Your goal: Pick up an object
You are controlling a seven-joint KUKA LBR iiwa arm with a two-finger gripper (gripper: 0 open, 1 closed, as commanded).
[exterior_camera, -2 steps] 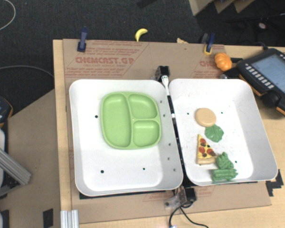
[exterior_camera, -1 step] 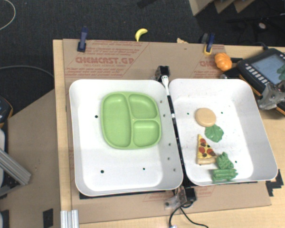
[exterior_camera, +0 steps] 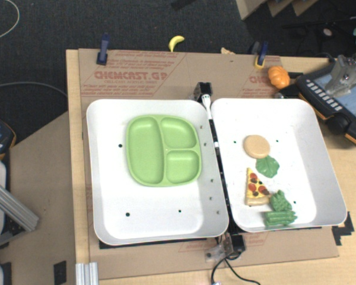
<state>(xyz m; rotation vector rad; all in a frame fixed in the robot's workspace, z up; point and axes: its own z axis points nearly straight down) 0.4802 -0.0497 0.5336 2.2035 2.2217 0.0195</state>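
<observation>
Brown board [exterior_camera: 136,70] under the white bins [exterior_camera: 107,159] reads "CHEMCAST" in red.

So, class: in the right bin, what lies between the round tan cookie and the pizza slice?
In the camera view, a green leafy toy piece lies between the cookie and the pizza slice, offset slightly to the right.

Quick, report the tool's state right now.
Tool: cannot be told from the camera view. The pizza slice, tan disc and green pieces lie loose in the right bin.
</observation>
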